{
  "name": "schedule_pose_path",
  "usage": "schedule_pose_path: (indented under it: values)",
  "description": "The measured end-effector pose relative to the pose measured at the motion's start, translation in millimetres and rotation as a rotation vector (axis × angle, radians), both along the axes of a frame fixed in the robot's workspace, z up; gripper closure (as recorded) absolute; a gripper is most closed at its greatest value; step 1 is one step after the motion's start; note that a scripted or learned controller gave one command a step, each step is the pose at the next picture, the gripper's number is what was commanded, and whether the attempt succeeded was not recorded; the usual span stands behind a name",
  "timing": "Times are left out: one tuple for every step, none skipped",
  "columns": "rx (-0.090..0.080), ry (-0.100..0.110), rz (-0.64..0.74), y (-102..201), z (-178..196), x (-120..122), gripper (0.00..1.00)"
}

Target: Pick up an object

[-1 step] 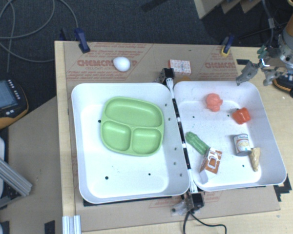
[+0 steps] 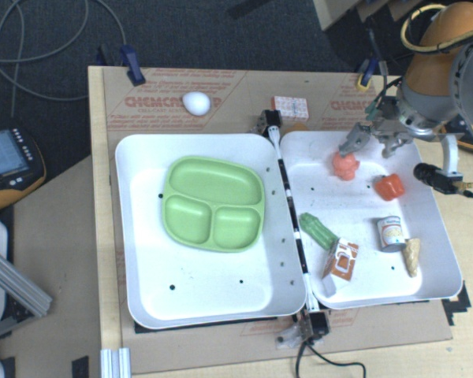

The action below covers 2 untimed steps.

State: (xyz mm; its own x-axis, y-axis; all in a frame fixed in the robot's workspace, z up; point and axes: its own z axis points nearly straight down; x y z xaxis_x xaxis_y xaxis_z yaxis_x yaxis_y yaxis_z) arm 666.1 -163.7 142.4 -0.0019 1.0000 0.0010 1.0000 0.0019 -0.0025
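From above, the arm's two-finger gripper (image 2: 372,143) hangs with its fingers spread over the far end of the right-hand shallow white bin (image 2: 445,246), just above a small lumpy coral-pink object (image 2: 344,165) that lies on the bin floor, not between the fingers. In the same bin lie a red-orange block (image 2: 390,186), a small grey-labelled can (image 2: 391,232), a pale cone-shaped piece (image 2: 411,256), a green cucumber-like toy (image 2: 318,231) and an orange-and-white carton (image 2: 343,261). The left white bin (image 2: 138,235) holds a light green three-compartment plastic plate (image 2: 214,203).
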Motion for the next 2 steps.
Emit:
schedule_pose_path:
  values:
    - [0.000, 0.000, -0.001, 40, -58, 0, 0.00]
    - [-0.002, -0.004, 0.001, 40, -46, 1, 1.00]
